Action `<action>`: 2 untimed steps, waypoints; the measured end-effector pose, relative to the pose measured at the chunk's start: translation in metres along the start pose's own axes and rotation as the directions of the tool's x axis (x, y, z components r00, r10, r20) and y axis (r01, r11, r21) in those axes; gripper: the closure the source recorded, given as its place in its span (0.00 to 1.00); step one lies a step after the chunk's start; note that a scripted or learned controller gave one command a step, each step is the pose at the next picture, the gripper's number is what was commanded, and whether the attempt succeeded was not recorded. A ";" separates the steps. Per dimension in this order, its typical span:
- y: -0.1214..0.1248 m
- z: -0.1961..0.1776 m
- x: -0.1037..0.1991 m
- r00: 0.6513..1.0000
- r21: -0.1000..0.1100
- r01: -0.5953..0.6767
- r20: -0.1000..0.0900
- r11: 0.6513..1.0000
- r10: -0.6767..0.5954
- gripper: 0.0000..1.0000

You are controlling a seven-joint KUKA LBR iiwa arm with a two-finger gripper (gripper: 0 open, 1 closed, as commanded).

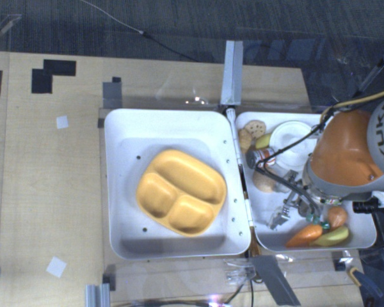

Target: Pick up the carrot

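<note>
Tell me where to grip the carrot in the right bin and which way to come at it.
Grip the carrot across its thick middle, coming straight down from above. It lies flat near the right bin's front wall, long axis running left-right, so the fingers should close across it front to back. A yellow-green fruit touches its right end; the left end looks freer.

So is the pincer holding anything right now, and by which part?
Nothing is held. The pincer hangs above the right bin's floor, left of the carrot, with nothing between its fingers.
</note>
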State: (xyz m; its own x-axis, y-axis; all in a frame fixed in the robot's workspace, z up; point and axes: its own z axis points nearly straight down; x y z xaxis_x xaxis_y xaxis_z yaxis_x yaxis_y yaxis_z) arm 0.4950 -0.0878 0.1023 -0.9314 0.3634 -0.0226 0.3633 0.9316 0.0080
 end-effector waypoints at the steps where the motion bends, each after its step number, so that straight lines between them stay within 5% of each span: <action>1: -0.010 0.013 0.001 0.967 0.007 -0.256 -0.010 0.967 0.256 0.00; 2: -0.007 0.000 -0.003 0.969 0.001 -0.249 0.000 0.969 0.249 1.00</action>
State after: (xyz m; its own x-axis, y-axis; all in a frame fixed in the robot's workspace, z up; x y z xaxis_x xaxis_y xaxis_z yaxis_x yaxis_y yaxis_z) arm 0.4953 -0.0956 0.1024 -0.8118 0.5836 -0.0200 0.5835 0.8120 0.0124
